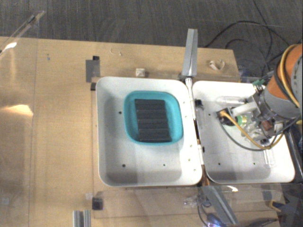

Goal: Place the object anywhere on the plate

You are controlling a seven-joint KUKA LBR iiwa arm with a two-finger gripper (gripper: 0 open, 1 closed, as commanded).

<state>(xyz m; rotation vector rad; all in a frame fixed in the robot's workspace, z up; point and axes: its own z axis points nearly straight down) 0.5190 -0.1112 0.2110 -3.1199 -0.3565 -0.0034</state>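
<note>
A teal plate (153, 117) with a dark ridged middle lies in the left bin (109, 164), toward its far side. My gripper (247, 119) hangs low over the right bin (227, 169), near that bin's middle right. A small green and yellowish thing (241, 120) shows right at the gripper, partly hidden by it; I cannot tell whether it is held. The grey arm with its orange band (289, 74) comes in from the right edge.
A cable (239, 141) loops from the wrist across the right bin's floor. The raised divider (194, 126) separates the two bins. A grey metal post (191, 53) stands behind them, and small fixtures sit on the wooden bench (52, 126).
</note>
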